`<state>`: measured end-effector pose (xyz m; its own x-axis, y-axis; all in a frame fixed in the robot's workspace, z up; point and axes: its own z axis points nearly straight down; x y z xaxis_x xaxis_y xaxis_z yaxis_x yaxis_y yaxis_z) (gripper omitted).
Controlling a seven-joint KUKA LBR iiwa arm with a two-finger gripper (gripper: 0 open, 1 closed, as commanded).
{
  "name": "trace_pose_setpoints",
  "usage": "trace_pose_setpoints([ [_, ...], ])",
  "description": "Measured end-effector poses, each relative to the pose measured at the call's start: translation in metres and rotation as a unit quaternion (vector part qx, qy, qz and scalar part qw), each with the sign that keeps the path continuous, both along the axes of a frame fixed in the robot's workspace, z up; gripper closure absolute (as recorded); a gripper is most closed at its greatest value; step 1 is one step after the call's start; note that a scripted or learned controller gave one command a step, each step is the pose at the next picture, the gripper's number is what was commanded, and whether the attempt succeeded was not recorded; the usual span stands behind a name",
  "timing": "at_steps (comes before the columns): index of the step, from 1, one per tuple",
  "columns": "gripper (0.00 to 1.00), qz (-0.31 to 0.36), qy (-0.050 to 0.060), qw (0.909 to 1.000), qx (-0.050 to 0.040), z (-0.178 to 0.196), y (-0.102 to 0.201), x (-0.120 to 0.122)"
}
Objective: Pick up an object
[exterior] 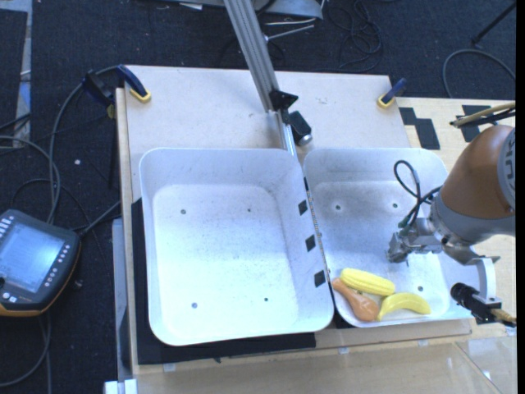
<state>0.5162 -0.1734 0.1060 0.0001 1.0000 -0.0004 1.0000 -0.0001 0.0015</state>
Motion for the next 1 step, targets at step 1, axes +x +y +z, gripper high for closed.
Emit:
trace_pose_setpoints([
  [1,1.0,0.0,-0.001,1.0,-0.0003,0.042,-0.0028,0.001],
])
